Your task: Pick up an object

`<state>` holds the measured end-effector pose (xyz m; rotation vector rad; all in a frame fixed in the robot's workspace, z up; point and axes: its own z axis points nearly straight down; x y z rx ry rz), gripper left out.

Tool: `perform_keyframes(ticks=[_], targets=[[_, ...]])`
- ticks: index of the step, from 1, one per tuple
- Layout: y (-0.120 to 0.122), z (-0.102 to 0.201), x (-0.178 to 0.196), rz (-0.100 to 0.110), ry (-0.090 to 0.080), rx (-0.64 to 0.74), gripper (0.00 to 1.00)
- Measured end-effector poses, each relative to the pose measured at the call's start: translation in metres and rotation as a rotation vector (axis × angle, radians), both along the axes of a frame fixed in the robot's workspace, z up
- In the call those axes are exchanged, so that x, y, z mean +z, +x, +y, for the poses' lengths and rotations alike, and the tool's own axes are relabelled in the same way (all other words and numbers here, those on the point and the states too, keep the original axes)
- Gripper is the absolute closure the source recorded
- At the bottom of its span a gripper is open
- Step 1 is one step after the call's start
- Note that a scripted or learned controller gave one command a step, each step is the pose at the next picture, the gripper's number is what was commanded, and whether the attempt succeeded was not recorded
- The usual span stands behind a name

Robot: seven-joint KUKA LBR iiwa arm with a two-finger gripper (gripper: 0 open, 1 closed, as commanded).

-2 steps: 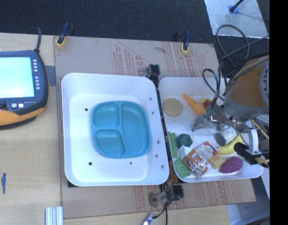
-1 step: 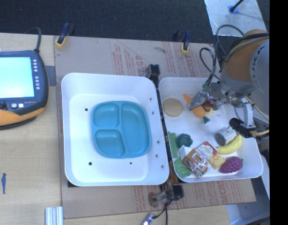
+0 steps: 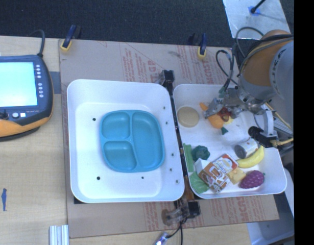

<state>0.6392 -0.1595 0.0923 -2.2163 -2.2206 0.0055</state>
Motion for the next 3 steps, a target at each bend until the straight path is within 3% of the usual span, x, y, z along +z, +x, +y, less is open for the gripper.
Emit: perform_keyframes(ticks=[1, 2, 3], targets=[[0.0, 0.027, 0.0, 0.0, -0.001, 0.004, 0.0], [0.017, 0.034, 0.0, -0.004, 0.0, 0.003, 0.0], [-0.095, 0.041, 0.0, -0.002, -0.001, 0.003, 0.0]])
